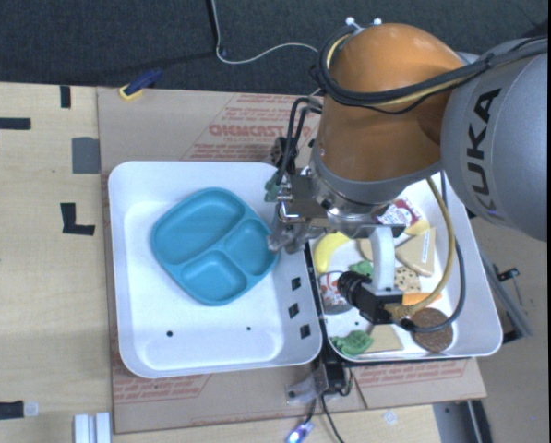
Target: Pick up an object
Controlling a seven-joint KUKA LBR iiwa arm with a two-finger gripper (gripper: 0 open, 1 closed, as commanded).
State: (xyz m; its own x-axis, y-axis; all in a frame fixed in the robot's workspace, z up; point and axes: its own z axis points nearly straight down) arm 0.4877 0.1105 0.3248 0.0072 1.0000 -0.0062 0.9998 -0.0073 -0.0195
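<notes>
Nearest object: a blue divided plate [210,245] lies flat in the middle of the left bin. Its compartments have nothing in them.
Gripper: the gripper [287,233] sits low at the plate's 3 o'clock edge, over the wall the two bins share. The wrist covers it from above, so I cannot tell whether it is wide or narrow. No object is seen in its hold.
Likely reason for the pose: it looks set for a grasp near the plate's rim, though the exact target cannot be told.
Left bin: the left bin [132,275] is white and shallow and carries the plate.
Right bin: the right bin [473,293] is crowded with toy food. There is a yellow banana-shaped piece [330,247] at 9 o'clock and a tan cracker [409,280] at the centre. A brown round cookie [432,330] is at 5 o'clock and a green leafy piece [355,343] at 7 o'clock.
Arm: the arm [386,109] reaches in from 3 o'clock and hides the bin's 12 o'clock half.
Worktop: on the worktop [35,275], a cardboard sheet [164,127] lies under both bins.
</notes>
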